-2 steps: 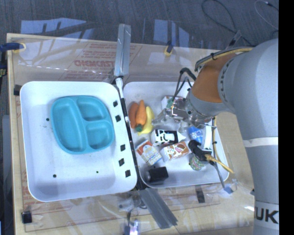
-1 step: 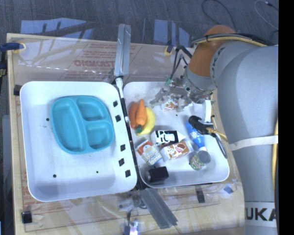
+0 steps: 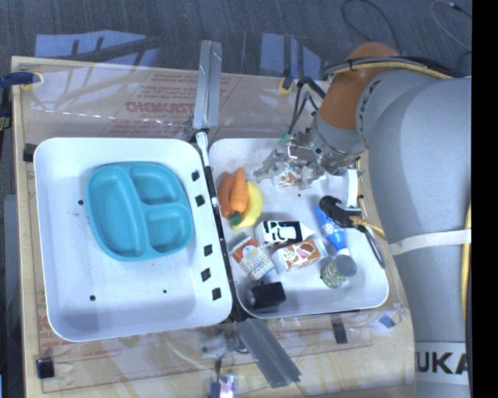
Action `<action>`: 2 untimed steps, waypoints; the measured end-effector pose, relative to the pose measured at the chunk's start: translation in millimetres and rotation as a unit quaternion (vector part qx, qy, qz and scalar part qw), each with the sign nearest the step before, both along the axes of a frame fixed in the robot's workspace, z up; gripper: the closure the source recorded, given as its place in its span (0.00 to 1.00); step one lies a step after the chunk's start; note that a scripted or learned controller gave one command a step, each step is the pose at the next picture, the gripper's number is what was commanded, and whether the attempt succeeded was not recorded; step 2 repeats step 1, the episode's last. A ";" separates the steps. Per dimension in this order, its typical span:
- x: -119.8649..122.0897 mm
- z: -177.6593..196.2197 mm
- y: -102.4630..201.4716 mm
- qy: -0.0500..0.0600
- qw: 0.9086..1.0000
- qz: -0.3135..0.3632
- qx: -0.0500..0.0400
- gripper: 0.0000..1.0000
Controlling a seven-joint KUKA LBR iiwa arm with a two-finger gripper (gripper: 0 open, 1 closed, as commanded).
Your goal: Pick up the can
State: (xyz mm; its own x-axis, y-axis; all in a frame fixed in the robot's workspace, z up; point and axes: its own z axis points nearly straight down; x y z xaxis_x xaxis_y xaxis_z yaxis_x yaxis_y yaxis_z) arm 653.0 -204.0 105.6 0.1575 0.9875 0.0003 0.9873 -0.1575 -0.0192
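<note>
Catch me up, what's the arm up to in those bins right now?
The arm's claw is at the far end of the right bin, over a small carton. The can it should pick lies untouched in the near right corner, beside a blue bottle. A carrot, a banana and more small cartons lie in that bin too. The left bin holds a blue divided tray.

can (image 3: 339,271): shiny metal | tray (image 3: 141,209): smooth blue plastic | bins (image 3: 66,288): glossy white plastic
</note>
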 end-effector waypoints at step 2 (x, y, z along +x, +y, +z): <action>0.0 0.0 0.0 0.000 1.000 0.000 0.000 0.00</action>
